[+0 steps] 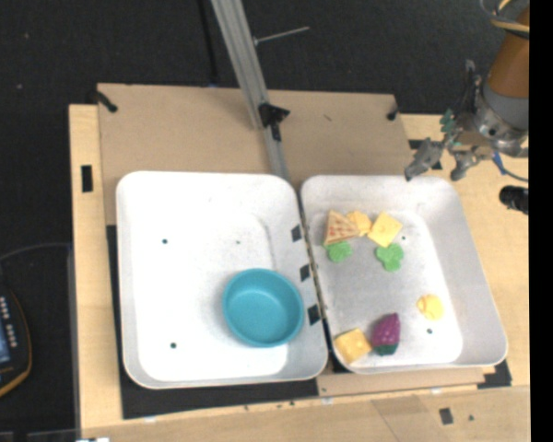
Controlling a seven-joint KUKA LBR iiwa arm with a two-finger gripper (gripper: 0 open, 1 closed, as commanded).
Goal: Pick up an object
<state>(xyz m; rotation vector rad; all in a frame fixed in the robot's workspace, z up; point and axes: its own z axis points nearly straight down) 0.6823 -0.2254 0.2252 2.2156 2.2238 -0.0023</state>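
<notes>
Hovering above the far right corner of the right bin (470, 247), the gripper (440, 162) hangs from the grey arm (498, 118), whose orange band (511, 67) shows near the right side of the view. Its two fingers (422, 159) are spread apart with nothing between them, and they sit just over the bin's far rim rather than down among the objects.

Inside the right bin, a cluster lies toward the far left corner: a wedge-shaped piece (339, 227) with a tan and reddish face, a small yellow piece (359, 222) touching it on its right, and a yellow block (384, 229) just beside that. A green piece (338, 251) lies just under the wedge, and a second green piece (390, 257) lies just under the yellow block. Near the right wall, about midway along it, sits a small yellow lump (429, 306). At the near left corner, a yellow cube (352, 345) rests against the rim, with a purple grape-like piece (385, 332) just beside it on the right.

The left bin (166, 210) holds a blue bowl (263, 307), upright, near its near right corner and close to the seam where the two bins meet.

Both bins rest on a brown board (184, 122) laid over the wooden bench (88, 247). A grey metal pole (240, 44) slants from the far edge of the board toward the seam between the bins.
</notes>
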